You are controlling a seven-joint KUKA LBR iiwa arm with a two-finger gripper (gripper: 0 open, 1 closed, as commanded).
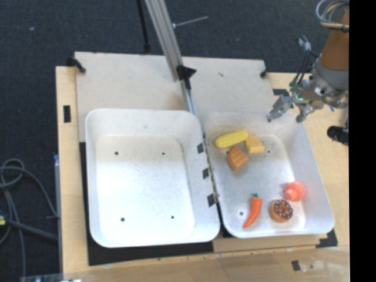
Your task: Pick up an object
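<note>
Nearest the camera we saw the bench [147,266], a pale wooden board with a matte grain, its front edge running along the bottom of the view. We took the right bin [305,157] as our landmark. The gripper [289,108] hung just above that bin's far right corner, two thin grey metal fingers spread apart with nothing between them, so it was released and holding no object. Above it rose the arm [335,51], grey with an orange band.

The right bin was a shallow white plastic tray with rounded corners and a faintly speckled floor. At its far side lay a smooth yellow corn cob [231,138], long and rounded, touching a small yellow block [255,145]. Just in front sat a ridged orange-brown waffle [237,158]. Near the bin's front lay a glossy orange-red carrot [252,211], tapered, beside a round chocolate-topped doughnut [281,210], with a soft pink-red lump [294,191] just behind it.

Left of the right bin, touching it, stood the left bin [147,175], the same white plastic.
</note>
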